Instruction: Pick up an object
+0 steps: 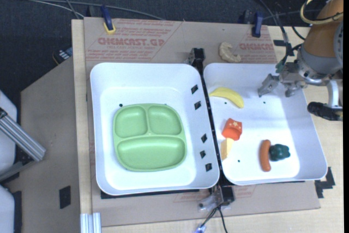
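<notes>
Gripper (278, 84) over right bin (305, 133), far corner; fingers spread, nothing between them. Banana (229, 96) left of gripper, nearest candidate. Red block (233, 128), sausage (265, 155), green lump (280, 152) nearer front. Nothing lifted; descent, grasp, lift all remain.

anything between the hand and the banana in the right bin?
No. In the camera view, the stretch from the hand to the banana is bare white floor of the right bin. The other toys lie nearer the camera, off that line.
</notes>
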You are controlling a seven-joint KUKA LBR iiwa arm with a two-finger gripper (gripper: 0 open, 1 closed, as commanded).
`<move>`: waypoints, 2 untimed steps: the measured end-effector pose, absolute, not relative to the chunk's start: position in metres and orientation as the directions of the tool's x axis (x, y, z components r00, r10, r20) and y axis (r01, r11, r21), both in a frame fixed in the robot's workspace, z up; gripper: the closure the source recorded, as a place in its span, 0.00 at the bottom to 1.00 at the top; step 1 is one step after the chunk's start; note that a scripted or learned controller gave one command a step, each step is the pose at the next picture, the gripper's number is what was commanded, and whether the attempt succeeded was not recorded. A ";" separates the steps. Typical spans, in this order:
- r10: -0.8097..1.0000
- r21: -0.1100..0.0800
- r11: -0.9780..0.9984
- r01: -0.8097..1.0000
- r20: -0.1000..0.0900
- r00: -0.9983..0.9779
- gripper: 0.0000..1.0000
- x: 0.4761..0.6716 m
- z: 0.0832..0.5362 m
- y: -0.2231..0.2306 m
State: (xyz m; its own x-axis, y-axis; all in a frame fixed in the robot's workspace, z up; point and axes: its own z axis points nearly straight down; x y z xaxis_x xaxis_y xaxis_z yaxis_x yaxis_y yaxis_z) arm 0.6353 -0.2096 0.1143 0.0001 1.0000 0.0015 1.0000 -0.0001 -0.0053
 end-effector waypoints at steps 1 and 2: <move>1.000 0.002 0.001 1.000 0.000 -0.001 1.00 0.637 0.129 -0.210; 1.000 0.005 0.001 1.000 -0.001 -0.001 1.00 0.632 0.176 -0.207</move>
State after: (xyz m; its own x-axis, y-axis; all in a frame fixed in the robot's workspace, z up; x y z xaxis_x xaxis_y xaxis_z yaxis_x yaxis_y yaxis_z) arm 0.6320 -0.2069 0.1762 -0.0006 1.0000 -0.0012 1.0000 0.0006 0.0047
